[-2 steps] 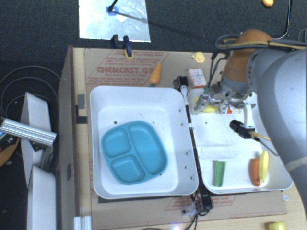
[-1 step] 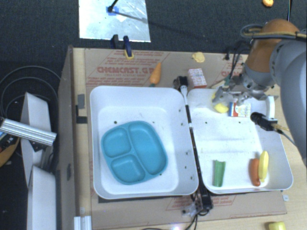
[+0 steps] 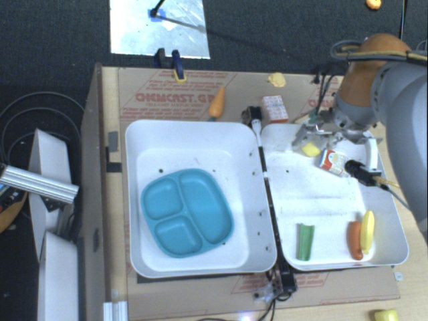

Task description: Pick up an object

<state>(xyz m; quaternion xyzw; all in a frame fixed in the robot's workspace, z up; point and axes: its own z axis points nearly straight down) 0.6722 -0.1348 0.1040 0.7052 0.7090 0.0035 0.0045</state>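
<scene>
**Ana:** Nearest the lens, along the front of the right white bin (image 3: pixel 401 243), lie a green stick-shaped block (image 3: pixel 305 241), an orange carrot-like piece (image 3: pixel 354 240) and a yellow banana-shaped piece (image 3: pixel 367 227) that touches the carrot. Which one is the target?

**Ben:** None of those, I judge. The end effector (image 3: pixel 314 137) sits low over the bin's back left corner, right at a small yellow block (image 3: pixel 310 150). A red-and-white carton (image 3: pixel 332 160) lies just beside that block.

**Ana:** Is the block gripped?

**Ben:** I cannot tell; the metal tip is blurred, so whether it is spread or pinched is unclear, and the block appears to rest on the bin floor.

**Ana:** So the step is the approach or the grasp itself?

**Ben:** That is my reading. Next it must close squarely on the block without nudging the carton, then lift straight up, clear of the rim.

**Ana:** And the rest?

**Ben:** A blue sectioned plastic tray (image 3: pixel 186 211) lies in the left white bin (image 3: pixel 147 146); an orange cone (image 3: pixel 217 103) sits behind on the tabletop (image 3: pixel 134 92).
</scene>
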